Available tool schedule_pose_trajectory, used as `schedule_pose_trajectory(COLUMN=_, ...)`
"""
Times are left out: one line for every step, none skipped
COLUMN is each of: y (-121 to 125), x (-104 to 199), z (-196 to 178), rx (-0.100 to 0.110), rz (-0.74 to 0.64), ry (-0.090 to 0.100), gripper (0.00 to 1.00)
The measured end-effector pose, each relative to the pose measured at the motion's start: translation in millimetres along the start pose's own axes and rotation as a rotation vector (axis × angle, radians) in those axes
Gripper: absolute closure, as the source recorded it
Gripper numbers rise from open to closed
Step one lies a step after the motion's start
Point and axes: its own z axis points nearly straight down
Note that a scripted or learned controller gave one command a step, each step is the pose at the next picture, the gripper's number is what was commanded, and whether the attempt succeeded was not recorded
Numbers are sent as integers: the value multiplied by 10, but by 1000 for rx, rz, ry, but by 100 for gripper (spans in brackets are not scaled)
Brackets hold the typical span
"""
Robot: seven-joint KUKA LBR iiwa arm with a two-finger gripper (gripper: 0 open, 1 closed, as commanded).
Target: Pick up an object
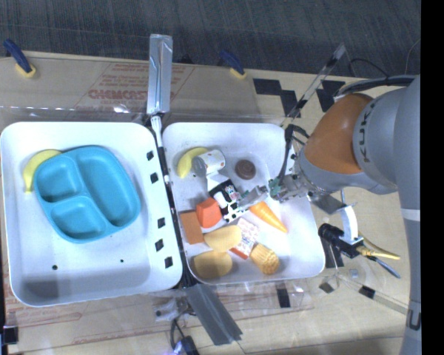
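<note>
Toy food, an orange block (206,213) and an orange plastic carrot (269,216) among it, lies heaped in the right white bin (296,268). Left, a blue divided plastic tray (87,191) covers a yellow banana (37,164). The gripper (239,201) reaches into the heap; its grasp cannot be told.

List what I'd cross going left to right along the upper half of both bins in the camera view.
Banana → blue divided tray → second banana → silver cup → brown round piece → gripper over the right bin.
</note>
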Motion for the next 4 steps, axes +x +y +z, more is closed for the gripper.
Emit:
schedule_pose_trajectory(y=-413, x=366, z=-11, rx=39, rz=-148, ry=24, gripper=0)
schedule_pose_trajectory(y=-402, x=348, z=-85, rx=40, rz=-152, ry=24, gripper=100)
schedule_pose_trajectory(y=-128, x=125, z=-893, rx=39, rz=111, ry=15, gripper=100)
schedule_pose_trajectory(y=-132, x=128, z=-883, rx=41, rz=110, ry=16, gripper=0)
